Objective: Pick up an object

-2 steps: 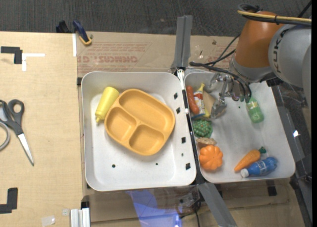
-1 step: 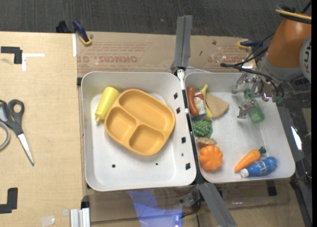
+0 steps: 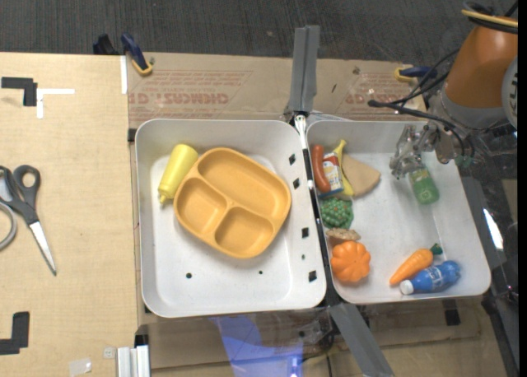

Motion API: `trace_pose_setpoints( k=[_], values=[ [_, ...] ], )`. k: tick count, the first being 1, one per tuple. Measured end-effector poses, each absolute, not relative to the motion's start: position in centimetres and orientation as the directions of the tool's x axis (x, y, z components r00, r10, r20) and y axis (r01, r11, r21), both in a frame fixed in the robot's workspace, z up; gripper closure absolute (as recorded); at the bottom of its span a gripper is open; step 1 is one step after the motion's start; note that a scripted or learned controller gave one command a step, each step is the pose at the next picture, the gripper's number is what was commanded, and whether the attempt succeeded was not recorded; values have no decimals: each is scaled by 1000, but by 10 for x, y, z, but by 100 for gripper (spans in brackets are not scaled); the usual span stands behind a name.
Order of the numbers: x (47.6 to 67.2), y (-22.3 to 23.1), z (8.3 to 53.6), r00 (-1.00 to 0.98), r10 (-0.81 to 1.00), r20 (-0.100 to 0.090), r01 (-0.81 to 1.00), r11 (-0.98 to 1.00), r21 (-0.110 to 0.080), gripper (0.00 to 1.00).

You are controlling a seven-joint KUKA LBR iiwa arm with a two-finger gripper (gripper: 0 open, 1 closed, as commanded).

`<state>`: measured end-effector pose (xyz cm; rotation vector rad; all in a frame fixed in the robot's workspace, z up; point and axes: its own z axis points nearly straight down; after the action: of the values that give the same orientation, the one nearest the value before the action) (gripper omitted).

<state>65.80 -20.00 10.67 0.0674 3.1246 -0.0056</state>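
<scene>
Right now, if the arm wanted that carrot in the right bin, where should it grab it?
Across the carrot's thick middle, coming straight down from above. It lies flat and slanted on the bin floor, with open floor along its upper side. The blue bottle crowds its lower end, so stay toward the middle, away from the bottle.

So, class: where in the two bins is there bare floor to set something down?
Left bin: bare floor in front of the yellow tray. Right bin: bare middle, between green bottle and carrot. Crowded along the divider: ketchup bottle, pumpkin.
</scene>
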Motion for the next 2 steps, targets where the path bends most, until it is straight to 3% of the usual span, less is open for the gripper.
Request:
trace_pose_setpoints(
  k=[1,2],
  values=[
    [658,-200,107,-999,43,-16,43,999,-3,0],
    [660,-200,118,-999,41,-23,41,999,-5,100]
  ],
)
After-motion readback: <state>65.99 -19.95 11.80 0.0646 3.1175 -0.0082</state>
